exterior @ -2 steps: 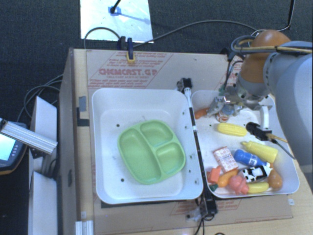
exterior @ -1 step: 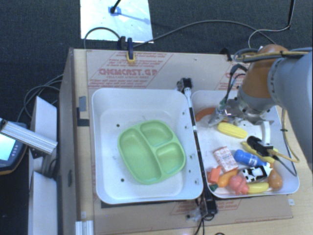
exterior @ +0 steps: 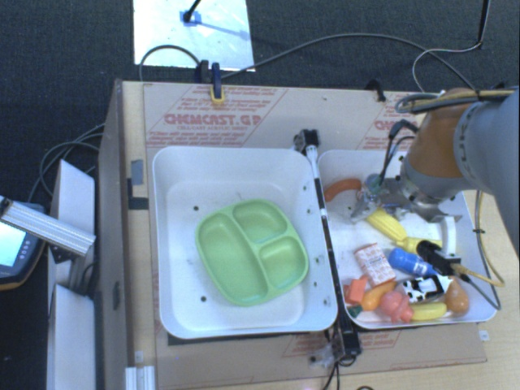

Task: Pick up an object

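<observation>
On the worktop (exterior: 244, 116), seen from the overhead camera, two shallow white bins sit side by side. Left bin (exterior: 187, 299): contains one light green divided plate (exterior: 252, 252) with three compartments, lying flat near the bin's centre-right.

Right bin (exterior: 479, 315): contains the loose objects, grouped in its near half. A yellow corn-shaped toy (exterior: 388, 226) lies toward the middle. A red-and-white printed packet (exterior: 374, 262) lies near the divider. A blue bottle-like item (exterior: 406, 262) with a black end lies to the packet's right. At the near edge sit an orange carrot-like piece (exterior: 370, 296), a pink toy (exterior: 395, 307), a black-and-white patterned item (exterior: 424, 288), a yellow banana-like piece (exterior: 431, 310) and a brown rounded piece (exterior: 457, 299). An orange curved piece (exterior: 341, 188) lies at the far left of this bin.

Arm (exterior: 487, 149): enters from the right, orange band above the wrist. The claw (exterior: 367, 200) is low over the far part of the right bin, just beside the corn-shaped toy. Claw state: cannot be determined; no object is visibly between its tips.
</observation>
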You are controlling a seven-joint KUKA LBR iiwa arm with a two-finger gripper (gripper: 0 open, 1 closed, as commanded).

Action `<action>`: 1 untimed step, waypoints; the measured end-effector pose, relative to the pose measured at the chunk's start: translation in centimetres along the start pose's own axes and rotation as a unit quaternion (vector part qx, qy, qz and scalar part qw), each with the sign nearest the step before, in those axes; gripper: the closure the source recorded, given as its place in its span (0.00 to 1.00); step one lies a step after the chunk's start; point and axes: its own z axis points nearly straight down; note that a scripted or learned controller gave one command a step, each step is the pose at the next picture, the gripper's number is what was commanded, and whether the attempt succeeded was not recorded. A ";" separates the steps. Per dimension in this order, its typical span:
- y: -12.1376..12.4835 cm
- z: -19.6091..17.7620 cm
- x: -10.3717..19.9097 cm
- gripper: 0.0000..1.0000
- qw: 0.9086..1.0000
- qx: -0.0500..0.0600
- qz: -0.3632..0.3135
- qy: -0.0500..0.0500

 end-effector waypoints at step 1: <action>0.1 -1.1 0.0 1.00 1.000 -0.001 0.000 0.000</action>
